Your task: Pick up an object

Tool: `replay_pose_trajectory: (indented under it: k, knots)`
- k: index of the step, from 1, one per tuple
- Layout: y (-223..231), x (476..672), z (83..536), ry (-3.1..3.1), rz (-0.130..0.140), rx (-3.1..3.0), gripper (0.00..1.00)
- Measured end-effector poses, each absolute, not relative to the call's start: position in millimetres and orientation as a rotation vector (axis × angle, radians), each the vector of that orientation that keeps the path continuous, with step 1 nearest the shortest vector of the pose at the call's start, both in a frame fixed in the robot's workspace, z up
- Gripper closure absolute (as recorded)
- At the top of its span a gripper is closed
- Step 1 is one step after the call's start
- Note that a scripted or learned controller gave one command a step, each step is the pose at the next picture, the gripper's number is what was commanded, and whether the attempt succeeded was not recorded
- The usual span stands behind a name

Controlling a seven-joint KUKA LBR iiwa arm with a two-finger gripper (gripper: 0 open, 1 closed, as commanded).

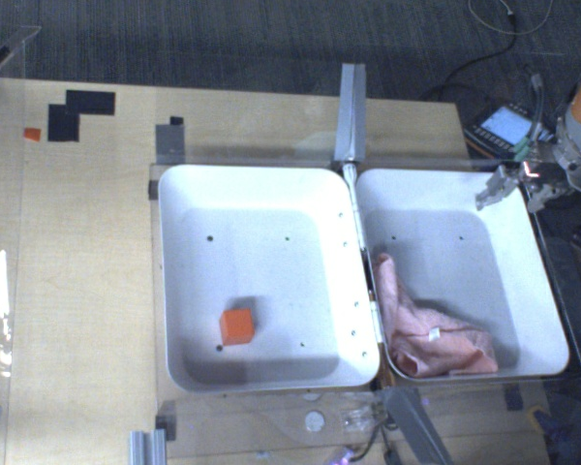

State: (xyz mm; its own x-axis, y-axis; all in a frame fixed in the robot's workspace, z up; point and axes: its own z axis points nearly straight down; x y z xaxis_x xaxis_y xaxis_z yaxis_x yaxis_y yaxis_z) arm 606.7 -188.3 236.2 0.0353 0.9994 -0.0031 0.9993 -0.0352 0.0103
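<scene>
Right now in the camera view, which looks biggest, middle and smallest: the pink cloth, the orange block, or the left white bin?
1. left white bin
2. pink cloth
3. orange block

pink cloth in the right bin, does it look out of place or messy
Somewhat. The pink cloth lies crumpled in the right bin, bunched against the near-left wall rather than spread flat. The orange block in the left bin sits slightly askew. Nothing looks spilled or damaged.
</scene>
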Motion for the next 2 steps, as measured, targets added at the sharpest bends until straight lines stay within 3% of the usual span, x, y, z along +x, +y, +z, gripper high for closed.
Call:
replay_pose_trajectory:
  k: [1, 2]
  knots:
    - [-131.5, 575.8, 116.9, 2.269, 0.004, 2.169, 0.0]
    - [-107.2, 555.6, 91.0, 2.653, 0.007, 1.67, 0.0]
